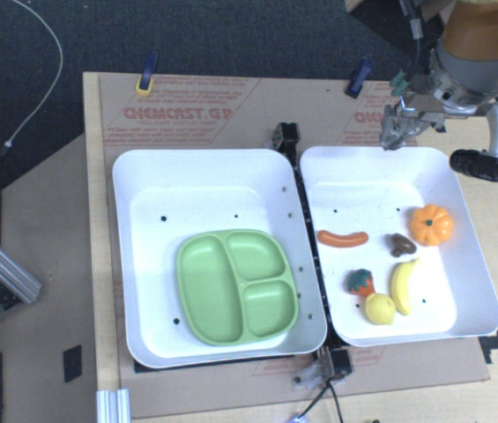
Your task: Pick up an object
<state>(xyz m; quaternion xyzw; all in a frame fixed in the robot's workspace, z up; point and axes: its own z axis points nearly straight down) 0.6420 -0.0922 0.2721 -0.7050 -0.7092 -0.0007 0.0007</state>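
Above the far rim of the right bin (469,320), the gripper (396,136) hangs, its opening impossible to tell, well apart from the pumpkin (431,225).

The grey arm with its orange band (486,25) reaches down from above and to the right of the hand. The two-finger metal hand (396,136) points downward below the wrist.

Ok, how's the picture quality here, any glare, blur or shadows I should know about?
Camera view: even light, soft shadows under the banana and pumpkin; the white bins look bright, near washed out; the pincer is slightly blurred; the food toys stay sharp.
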